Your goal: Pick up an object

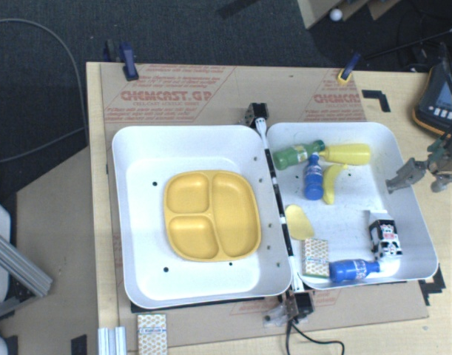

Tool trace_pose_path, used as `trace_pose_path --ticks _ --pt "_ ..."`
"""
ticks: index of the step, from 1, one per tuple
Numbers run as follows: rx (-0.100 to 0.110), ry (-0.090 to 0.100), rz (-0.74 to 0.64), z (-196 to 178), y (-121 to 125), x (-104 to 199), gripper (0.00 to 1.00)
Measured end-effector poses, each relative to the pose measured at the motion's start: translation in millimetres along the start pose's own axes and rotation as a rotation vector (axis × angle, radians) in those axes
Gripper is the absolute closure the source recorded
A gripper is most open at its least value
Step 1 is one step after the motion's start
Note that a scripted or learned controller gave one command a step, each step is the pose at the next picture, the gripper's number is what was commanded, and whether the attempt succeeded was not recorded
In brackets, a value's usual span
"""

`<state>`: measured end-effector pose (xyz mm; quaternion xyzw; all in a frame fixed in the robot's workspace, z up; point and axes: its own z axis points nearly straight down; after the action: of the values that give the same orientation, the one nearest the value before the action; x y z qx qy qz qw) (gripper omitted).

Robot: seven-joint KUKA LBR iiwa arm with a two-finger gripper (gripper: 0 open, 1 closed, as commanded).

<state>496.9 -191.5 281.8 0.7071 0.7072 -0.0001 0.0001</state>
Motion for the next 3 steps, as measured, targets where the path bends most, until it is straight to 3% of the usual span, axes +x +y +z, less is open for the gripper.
trace_pose_path --ticks 1,2,3 --pt "0.001 0.001 -0.001 81.0 84.8 47.6 0.0" --pt "0.0 0.001 0.0 197.6 132.2 69.0 0.0" --pt "0.003 0.001 0.001 197.4 86.6 85.1 0.0"
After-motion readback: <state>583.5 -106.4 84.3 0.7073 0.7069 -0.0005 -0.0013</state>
